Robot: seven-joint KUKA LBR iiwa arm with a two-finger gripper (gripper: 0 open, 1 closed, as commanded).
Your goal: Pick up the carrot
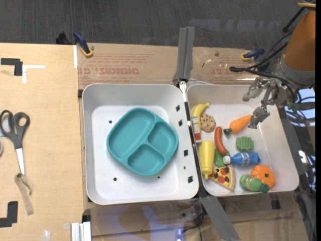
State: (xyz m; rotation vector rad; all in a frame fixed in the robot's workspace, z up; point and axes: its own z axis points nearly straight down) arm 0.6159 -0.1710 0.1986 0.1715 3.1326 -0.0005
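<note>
Camera view: carrot point(241, 122) lies in the right bin point(288, 149), not lifted. End effector point(261, 115) sits just beside its tip, fingers spread, pinching nothing. Grasp and lift remain outstanding.

So the right bin point(288, 149) is packed with toy food: the carrot point(239, 123) sits near the top, tilted, leafy end pointing lower left. The gripper point(263, 106) hangs right over its upper-right tip, fingers spread open with nothing between them. Below the carrot there's a green broccoli-looking piece point(245, 143), a blue bottle point(243, 159) and a pizza slice point(223, 176). The left bin point(93, 149) holds a teal divided plate point(143, 141). Scissors point(15, 134) lie at the far left of the frame.
</note>
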